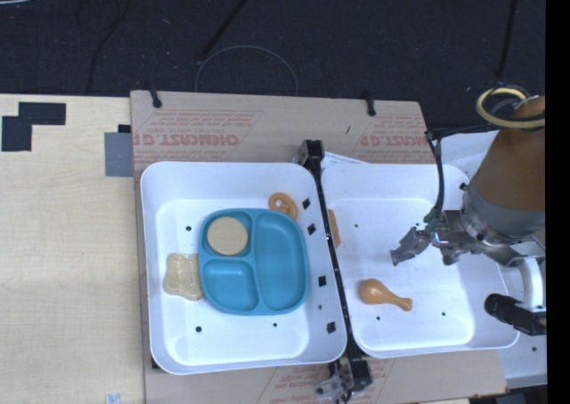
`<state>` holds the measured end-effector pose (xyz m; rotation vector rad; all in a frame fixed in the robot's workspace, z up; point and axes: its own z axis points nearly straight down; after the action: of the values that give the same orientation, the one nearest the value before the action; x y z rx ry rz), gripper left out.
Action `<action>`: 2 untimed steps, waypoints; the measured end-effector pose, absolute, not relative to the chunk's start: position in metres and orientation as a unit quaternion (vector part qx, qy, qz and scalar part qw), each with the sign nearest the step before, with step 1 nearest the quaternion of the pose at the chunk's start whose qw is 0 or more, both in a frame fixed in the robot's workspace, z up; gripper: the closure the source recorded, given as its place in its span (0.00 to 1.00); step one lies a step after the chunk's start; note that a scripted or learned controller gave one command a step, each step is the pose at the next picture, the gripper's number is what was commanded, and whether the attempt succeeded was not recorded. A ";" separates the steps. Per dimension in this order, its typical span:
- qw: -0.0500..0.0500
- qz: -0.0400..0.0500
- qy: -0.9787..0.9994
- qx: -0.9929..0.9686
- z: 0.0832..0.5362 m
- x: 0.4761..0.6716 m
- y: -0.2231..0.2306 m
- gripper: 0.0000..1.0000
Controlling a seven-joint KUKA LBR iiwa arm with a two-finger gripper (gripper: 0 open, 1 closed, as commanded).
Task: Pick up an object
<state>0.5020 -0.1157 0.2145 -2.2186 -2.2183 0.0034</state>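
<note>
Gripper is hovering in the right bin, fingers looking apart and holding nothing. Nearest target, the toy drumstick, is lying just below-left of the gripper. I'd line the fingers across its narrow neck and descend straight.

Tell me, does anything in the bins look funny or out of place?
One small thing: an orange piece lies jammed against the divider wall of the right bin, partly hidden. The blue tray sits slightly crooked in the left bin.
</note>
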 end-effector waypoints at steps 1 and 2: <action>0.004 0.002 -0.707 -0.707 0.170 0.499 -0.119 0.00; 0.003 0.001 -0.707 -0.707 0.108 0.503 -0.115 0.00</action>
<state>0.5029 -0.1148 0.1082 -2.2168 -2.2166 0.0045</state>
